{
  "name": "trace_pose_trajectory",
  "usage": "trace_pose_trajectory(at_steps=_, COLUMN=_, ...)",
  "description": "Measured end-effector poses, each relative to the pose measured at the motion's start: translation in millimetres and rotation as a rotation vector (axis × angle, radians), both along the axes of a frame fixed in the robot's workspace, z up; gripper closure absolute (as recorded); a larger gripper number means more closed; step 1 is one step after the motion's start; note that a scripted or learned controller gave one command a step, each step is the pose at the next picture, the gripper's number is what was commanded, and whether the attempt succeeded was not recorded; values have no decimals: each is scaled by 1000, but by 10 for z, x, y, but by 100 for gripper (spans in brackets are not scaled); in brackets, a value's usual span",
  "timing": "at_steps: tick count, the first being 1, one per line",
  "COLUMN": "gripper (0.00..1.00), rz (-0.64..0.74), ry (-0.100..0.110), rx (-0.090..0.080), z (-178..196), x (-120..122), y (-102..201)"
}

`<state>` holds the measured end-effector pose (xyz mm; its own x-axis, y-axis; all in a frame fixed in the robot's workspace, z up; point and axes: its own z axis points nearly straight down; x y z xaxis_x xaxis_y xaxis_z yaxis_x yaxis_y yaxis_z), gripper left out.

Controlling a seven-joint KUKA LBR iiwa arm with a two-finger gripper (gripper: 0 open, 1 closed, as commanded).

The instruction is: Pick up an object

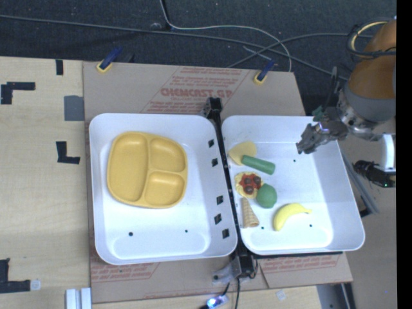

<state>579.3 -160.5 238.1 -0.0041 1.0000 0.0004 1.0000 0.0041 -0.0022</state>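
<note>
Right bin (322, 192) — curved yellow banana (290, 215), gripper (311, 138) well apart.

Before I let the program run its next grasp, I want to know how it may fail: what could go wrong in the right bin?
The toys lie packed along the right bin's left side: the green cucumber rests on the yellow slice, and the green ball touches the pizza piece. A grasp there may catch two things or push them apart. The cone lies near the wall, leaving little finger room. The gripper is well away from them.
</note>
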Motion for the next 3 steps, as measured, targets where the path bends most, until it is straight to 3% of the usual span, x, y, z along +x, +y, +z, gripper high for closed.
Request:
trace_pose_trajectory(at_steps=1, gripper=100, rz=2, ry=0, rx=1, z=-95, x=52, y=588)
trace_pose_trajectory(at_steps=3, gripper=100, rz=2, ry=0, rx=0, z=-107, x=-70, y=1677)
